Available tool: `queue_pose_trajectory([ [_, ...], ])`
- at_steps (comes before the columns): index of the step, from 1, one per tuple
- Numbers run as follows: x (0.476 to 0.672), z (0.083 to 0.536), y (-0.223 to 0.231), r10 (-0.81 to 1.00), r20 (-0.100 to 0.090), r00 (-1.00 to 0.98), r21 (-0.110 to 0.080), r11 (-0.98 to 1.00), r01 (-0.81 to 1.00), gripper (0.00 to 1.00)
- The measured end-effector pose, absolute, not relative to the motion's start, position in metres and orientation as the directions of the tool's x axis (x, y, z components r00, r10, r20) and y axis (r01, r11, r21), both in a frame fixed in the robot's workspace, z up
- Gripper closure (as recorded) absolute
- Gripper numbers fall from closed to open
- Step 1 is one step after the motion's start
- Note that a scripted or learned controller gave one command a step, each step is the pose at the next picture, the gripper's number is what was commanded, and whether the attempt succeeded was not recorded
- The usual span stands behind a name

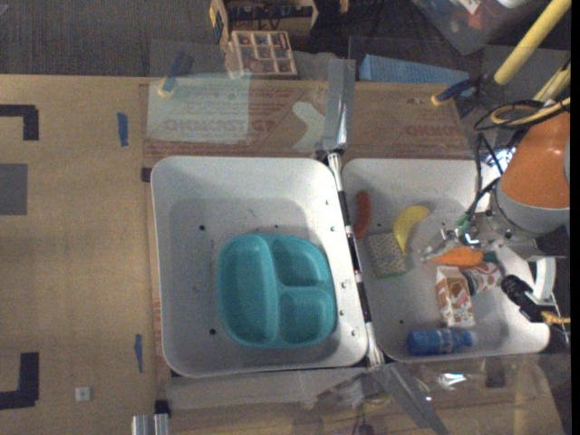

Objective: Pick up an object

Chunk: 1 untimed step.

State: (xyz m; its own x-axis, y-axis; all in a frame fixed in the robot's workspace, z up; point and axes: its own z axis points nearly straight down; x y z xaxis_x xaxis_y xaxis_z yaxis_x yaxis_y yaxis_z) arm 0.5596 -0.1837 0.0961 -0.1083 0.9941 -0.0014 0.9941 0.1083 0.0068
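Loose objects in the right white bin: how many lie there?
6: red-orange hot dog at left wall, yellow banana, green-grey sponge, orange carrot under gripper, small carton, blue bottle near front. The arm may hide more.

The arm is grey with a rounded orange band; black cables loop beside it, and its gripper is metallic.
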Motion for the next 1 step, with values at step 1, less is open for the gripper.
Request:
queue_pose_trajectory([
  [1, 0.6070, 0.1798, -0.1082, 0.986, -0.001, -0.164, 0.004, 0.164, 0.986, 1.00],
])
